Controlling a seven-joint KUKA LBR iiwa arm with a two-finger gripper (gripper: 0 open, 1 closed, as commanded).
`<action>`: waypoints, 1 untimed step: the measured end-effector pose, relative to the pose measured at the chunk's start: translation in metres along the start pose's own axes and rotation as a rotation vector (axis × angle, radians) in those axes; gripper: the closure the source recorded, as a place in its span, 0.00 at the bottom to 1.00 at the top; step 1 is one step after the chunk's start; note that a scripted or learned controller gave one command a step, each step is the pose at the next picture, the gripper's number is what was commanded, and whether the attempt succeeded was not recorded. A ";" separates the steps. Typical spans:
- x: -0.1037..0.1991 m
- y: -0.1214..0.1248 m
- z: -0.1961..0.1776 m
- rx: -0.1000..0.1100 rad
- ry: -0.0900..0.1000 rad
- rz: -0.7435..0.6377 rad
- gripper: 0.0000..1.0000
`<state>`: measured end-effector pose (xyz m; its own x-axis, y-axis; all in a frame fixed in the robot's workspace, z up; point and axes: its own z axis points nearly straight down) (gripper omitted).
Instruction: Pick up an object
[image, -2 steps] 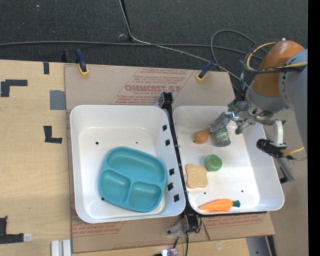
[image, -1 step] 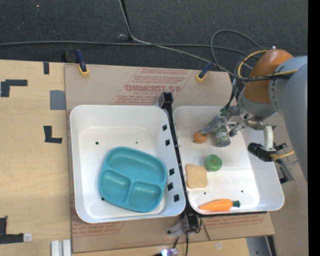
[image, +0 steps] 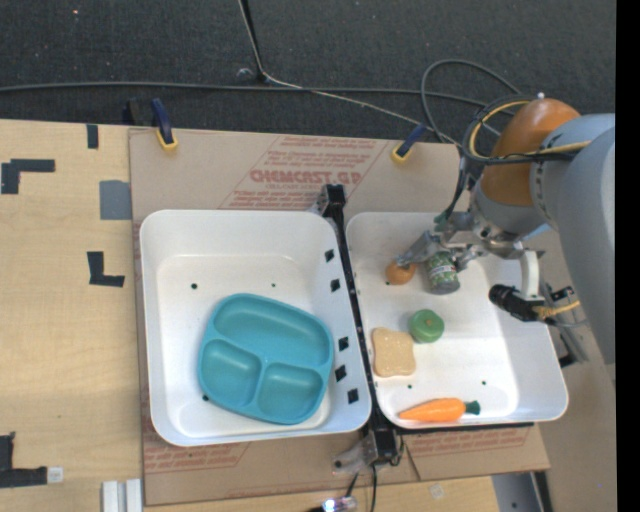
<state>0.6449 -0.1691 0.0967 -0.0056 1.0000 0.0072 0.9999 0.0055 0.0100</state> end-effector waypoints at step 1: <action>0.003 0.005 -0.018 -0.015 0.001 -0.003 1.00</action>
